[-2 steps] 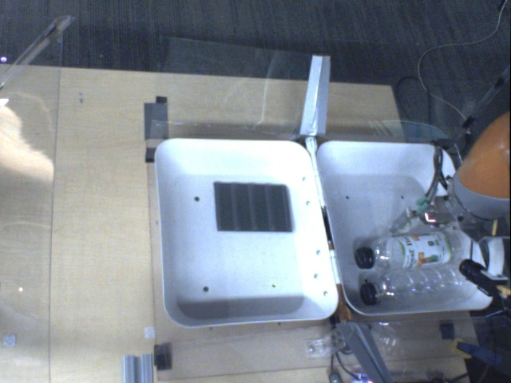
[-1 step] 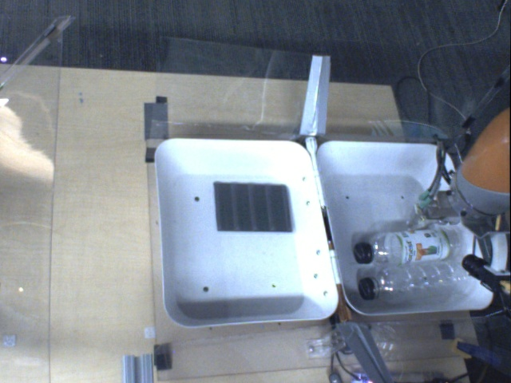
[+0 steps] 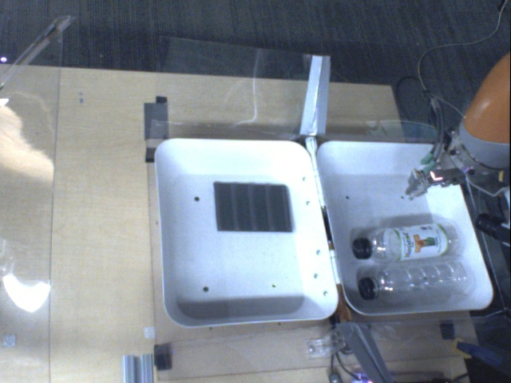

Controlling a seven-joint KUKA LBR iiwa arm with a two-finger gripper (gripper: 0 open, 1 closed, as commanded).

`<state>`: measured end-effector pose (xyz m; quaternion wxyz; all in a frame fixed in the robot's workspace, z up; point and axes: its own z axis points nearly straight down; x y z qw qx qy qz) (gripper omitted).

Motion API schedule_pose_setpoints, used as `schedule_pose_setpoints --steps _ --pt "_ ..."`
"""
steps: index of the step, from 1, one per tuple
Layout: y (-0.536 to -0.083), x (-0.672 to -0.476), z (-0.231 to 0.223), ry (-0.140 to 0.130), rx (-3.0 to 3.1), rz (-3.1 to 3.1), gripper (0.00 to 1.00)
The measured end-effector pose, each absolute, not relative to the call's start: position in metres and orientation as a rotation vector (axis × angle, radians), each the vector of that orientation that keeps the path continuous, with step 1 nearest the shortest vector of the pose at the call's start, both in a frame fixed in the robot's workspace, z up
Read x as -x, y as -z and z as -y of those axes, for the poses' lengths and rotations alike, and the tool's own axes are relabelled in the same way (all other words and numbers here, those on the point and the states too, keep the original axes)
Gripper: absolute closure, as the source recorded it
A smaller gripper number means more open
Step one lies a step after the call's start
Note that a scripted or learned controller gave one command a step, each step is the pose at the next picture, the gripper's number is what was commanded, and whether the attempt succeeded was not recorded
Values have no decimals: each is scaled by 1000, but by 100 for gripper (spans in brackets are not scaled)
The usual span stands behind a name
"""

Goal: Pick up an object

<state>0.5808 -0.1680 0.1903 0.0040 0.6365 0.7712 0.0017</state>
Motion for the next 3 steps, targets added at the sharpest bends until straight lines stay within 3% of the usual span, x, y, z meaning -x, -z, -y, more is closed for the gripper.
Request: schedule_pose_setpoints --steps 1,2,3 --pt "-190 -581 168 -5 -1995 -2417 0" --pt "-202 -583 166 -11 -1983 -2418 100" --pt "-145 -605 198 -3 -2123 -2310 100"
